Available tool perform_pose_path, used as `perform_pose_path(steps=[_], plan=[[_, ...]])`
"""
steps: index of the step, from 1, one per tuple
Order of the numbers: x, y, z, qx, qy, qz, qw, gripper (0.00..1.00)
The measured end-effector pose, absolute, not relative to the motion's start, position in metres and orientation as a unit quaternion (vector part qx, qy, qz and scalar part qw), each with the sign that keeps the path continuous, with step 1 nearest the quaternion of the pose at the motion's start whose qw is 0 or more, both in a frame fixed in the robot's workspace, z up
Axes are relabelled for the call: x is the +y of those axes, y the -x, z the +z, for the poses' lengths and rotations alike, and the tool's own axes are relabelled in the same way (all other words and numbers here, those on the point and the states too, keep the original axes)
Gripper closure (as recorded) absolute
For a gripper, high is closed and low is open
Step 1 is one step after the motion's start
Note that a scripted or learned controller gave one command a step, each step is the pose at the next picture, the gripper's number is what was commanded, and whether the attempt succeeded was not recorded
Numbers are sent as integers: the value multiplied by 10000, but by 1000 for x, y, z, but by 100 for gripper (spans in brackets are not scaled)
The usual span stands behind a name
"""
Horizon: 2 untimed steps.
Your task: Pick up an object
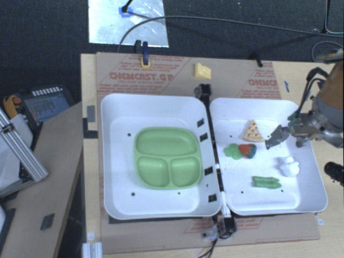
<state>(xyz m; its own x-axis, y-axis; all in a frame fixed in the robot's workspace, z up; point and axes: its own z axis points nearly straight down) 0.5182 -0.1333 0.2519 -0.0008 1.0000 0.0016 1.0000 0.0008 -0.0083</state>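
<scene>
Inside left bin (pixel 115 144): green tray (pixel 167 157); right bin (pixel 306 198): toy foods.

The brown cardboard sheet (pixel 161 74) under the bins carries red print reading "CHEMCAST GP" at its far left. A similar red word at its far right corner is too blurred to read.
</scene>
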Motion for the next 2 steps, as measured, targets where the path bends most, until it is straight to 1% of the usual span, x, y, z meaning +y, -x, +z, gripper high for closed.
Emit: perform_pose_path(steps=[1,2], plan=[[-133,-520,257,-7083,7059,-6,-9,0],[-130,-513,211,-7076,7066,2,5,0]])
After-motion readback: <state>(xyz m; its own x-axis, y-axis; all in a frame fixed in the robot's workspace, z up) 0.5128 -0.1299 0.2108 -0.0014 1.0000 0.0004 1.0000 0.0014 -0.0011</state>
